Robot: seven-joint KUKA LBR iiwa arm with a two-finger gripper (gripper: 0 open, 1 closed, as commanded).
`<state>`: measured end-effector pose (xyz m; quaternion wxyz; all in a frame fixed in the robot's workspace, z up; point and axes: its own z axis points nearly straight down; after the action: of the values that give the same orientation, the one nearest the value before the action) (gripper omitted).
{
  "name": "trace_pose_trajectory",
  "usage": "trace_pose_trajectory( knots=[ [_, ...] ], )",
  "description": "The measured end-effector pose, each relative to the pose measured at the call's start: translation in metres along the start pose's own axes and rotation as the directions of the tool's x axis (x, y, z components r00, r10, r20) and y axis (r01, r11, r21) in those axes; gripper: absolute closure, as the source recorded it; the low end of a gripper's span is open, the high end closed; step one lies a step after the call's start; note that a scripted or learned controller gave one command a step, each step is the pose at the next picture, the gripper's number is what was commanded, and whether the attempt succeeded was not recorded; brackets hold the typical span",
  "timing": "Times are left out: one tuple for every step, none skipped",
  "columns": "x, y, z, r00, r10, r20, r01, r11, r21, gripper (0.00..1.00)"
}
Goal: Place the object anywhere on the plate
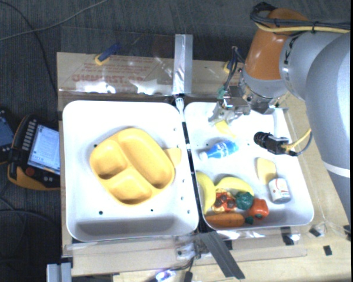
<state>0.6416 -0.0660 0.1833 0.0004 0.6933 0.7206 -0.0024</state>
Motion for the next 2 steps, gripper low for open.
trace_pose_trajectory(
  knots=[
    [0.088,-0.062,0.0,0.978,-0.209,-0.004,0.209,0.978,-0.001,1.0],
    [0.072,-0.14,-0.055,0.91,-0.414,-0.003,0.414,0.91,-0.002,1.0]
  ],
)
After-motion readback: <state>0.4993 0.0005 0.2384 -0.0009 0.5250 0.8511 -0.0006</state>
